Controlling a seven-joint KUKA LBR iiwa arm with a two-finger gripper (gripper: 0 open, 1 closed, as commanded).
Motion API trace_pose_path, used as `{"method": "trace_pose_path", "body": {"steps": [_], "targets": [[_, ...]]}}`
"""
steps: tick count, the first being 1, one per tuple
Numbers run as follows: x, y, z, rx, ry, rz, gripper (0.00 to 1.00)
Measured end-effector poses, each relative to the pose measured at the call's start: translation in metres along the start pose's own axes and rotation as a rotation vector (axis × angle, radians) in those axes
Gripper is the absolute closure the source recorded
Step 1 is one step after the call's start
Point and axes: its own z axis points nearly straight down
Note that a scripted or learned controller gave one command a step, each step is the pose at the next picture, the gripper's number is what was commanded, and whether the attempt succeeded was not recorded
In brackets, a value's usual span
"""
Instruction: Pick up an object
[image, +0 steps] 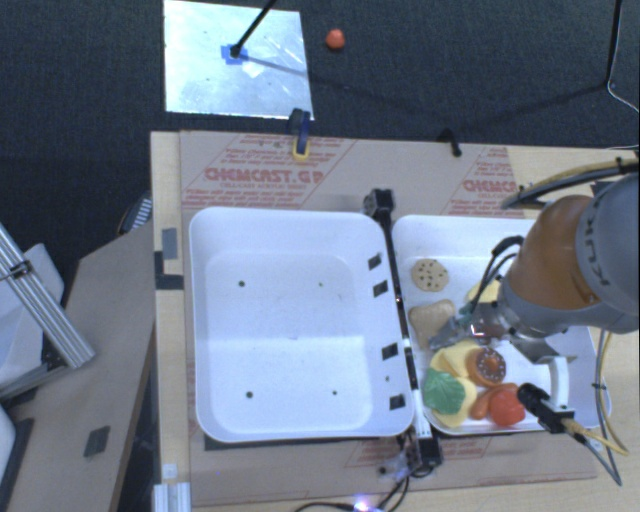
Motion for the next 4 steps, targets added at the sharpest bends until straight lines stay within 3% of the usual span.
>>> {"method": "trace_pose_path", "body": {"steps": [1, 2, 3, 4], "targets": [[-0.001, -0.001, -0.009, 0.005, 0.0, 0.0, 1.0], [-0.001, -0.001, -0.009, 0.005, 0.0, 0.0, 0.0], [0.019, 0.056, 0.004, 0.008, -0.001, -0.002, 0.0], [0.019, 0.055, -0.006, 0.008, 0.0, -0.004, 1.0]]}}
